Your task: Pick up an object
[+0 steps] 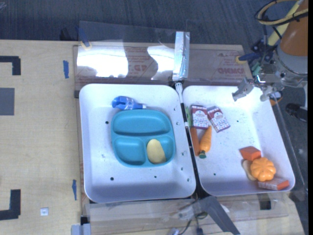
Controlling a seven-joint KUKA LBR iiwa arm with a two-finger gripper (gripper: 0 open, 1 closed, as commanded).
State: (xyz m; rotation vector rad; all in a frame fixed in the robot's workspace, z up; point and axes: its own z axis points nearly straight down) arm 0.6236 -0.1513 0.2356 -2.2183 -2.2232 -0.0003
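My pincer [255, 88] hangs over the far right corner of the right bin [230, 177], with my grey wrist and its orange band rising off toward the right edge of the view. Its two fingers stand spread apart with nothing between them, so it is released and bare.

Below and to my left, near the wall that the two bins share, two small red-and-white packets [209, 117] lie side by side. Just under them a carrot [205, 140] lies at a slant, its tip close to that shared wall. A dark stick-like piece beside it is too small to tell apart.

In the near right corner of my bin an orange block [250, 153] sits just above a small pumpkin [263, 168], the two nearly touching. A flat orange piece [274, 184] lies against the pumpkin's near side, close to the bin's rim. Between the packets and this cluster the white floor is bare, and so is the stretch right beneath my pincer along the far rim.

The left bin [93, 131] holds a blue divided tray [139, 124] in its middle. A yellow lemon [156, 151] rests in the tray's near right compartment. A blue bottle [125, 103] lies on its side just past the tray's far edge. White floor runs all around the tray up to the bin's walls.
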